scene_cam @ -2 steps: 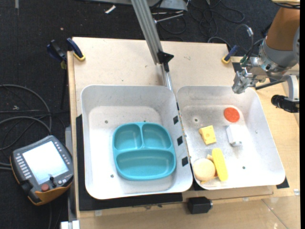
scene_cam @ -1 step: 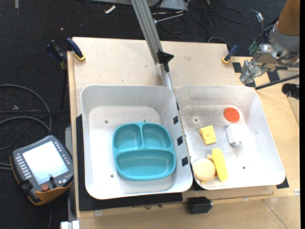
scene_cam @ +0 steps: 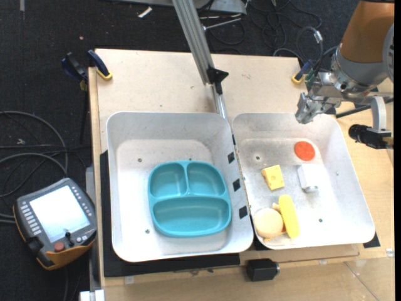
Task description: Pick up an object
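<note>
Gripper (scene_cam: 305,115) above right bin's (scene_cam: 351,168) far rim, orange disc (scene_cam: 304,150) near

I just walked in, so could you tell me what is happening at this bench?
The arm's hand hovers above the far edge of the right bin, holding nothing. Below it lie an orange disc, a yellow block, a white piece, a yellow bar and a cream ball. A teal tray sits in the left bin.

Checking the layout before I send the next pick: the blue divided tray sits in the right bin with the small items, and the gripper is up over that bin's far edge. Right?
Not quite. The blue divided tray sits in the left bin, alone, not with the small items. Those lie in the right bin. The gripper is indeed over the right bin's far edge, as the camera view shows.
</note>
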